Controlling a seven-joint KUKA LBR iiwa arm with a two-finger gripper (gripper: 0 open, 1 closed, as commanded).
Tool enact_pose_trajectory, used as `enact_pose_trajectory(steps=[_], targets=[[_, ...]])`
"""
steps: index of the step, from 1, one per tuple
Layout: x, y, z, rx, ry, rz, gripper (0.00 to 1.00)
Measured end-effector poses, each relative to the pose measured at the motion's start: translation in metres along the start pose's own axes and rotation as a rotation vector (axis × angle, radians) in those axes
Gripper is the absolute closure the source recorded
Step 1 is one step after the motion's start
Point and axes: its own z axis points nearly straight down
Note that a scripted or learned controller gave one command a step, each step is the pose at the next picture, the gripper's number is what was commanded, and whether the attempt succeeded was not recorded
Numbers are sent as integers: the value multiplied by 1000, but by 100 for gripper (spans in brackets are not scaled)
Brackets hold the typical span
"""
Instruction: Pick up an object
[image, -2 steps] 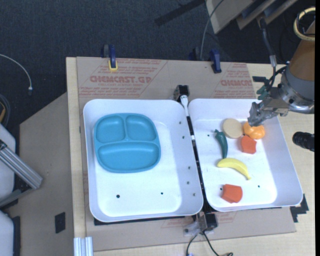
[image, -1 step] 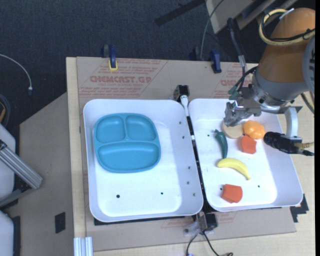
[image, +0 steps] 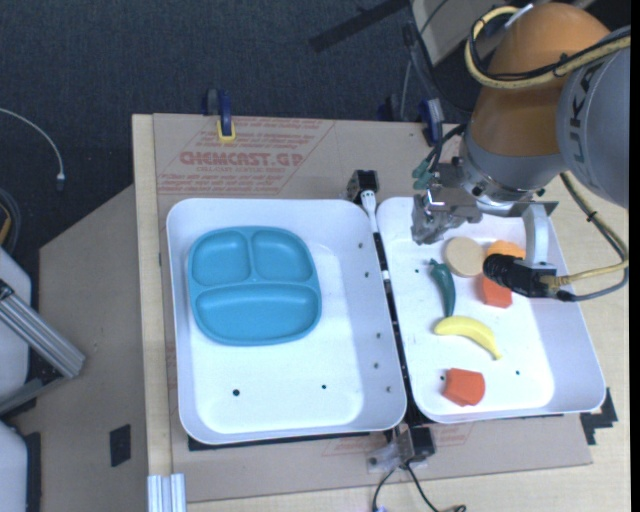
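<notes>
The right bin (image: 560, 385) holds a green pepper (image: 443, 286), a yellow banana (image: 468, 333), a red-orange block (image: 463, 386), a tan round disc (image: 464, 257) and an orange piece (image: 497, 285) partly behind a black part of the arm. My gripper (image: 430, 222) hangs over the bin's far left corner, just above and left of the tan disc and above the pepper's top end. Nothing shows between its fingers.
The left bin (image: 350, 390) carries a blue divided plate (image: 255, 284). A black divider (image: 385, 290) runs between the bins. The arm's orange band (image: 530, 75) and cables (image: 590, 280) cross the right bin's far side.
</notes>
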Motion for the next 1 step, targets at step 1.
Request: enact_pose_trajectory(steps=[1], targets=[[44, 11, 7, 0, 0, 1, 100]])
